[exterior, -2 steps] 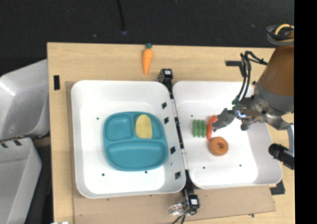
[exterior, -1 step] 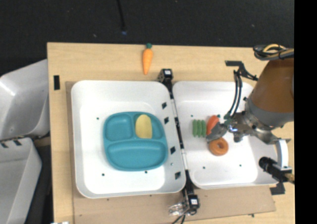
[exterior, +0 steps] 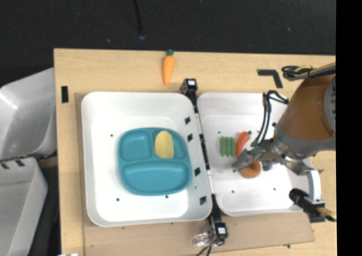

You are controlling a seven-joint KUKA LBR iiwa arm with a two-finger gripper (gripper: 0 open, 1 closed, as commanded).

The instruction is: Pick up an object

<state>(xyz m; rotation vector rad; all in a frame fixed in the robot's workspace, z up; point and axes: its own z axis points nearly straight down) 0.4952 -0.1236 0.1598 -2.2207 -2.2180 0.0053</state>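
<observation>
The right white bin (exterior: 237, 201) holds a green ridged piece (exterior: 227, 146), a red-orange carrot-like piece (exterior: 242, 141) beside it, and an orange round object (exterior: 250, 170). My gripper (exterior: 247, 161) hangs low over the orange round object, right next to the red piece. The arm's wrist covers most of what lies under it. The left bin (exterior: 99, 204) holds a blue divided plate (exterior: 153, 161) with a yellow object (exterior: 164, 144) in its upper right compartment.
A toy carrot (exterior: 168, 68) lies on the wooden bench beyond the bins. Black clips (exterior: 189, 85) sit along the seam between the bins. Cables and a black bracket (exterior: 270, 75) lie at the bench's far right.
</observation>
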